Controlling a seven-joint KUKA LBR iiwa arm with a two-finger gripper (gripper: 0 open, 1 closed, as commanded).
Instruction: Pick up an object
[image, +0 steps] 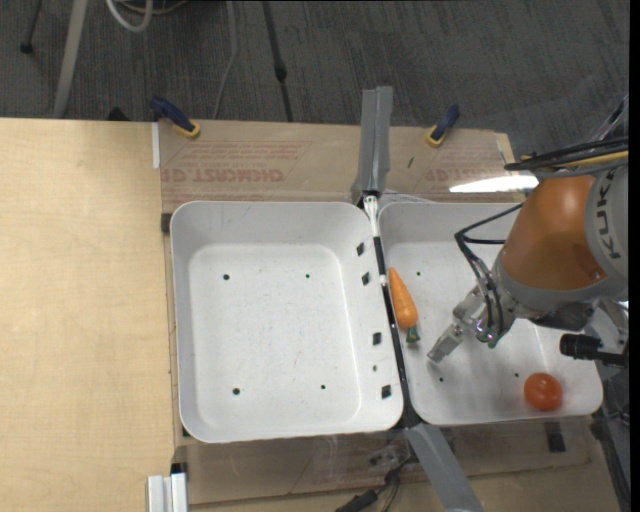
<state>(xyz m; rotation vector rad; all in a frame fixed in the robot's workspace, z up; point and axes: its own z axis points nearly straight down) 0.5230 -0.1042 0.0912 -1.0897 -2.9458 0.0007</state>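
1. Camera view, looking down at a slant: two white bins side by side. The left bin (200, 320) holds nothing loose; the right bin (440, 400) holds both candidates.
2. Carrot (402, 300), orange with a green stub at its near end, lies along the right bin's left wall, just beside the divider.
3. Small round orange-red fruit, likely a tomato (543, 391), sits near the right bin's near-right corner, well apart from the carrot.
4. Progress, as I judge it: pick not yet made. Both objects rest on the bin floor; nothing sits between the fingers.
5. Gripper (450, 340) is over the right bin between the two objects, nearer the carrot, apart from it. Whether its fingers are parted or together, I cannot tell.
6. Arm (555, 240) reaches in from the right, orange band above the wrist, tool angled down and leftward toward the carrot's near end.
7. Left to do: close on an object, then lift.
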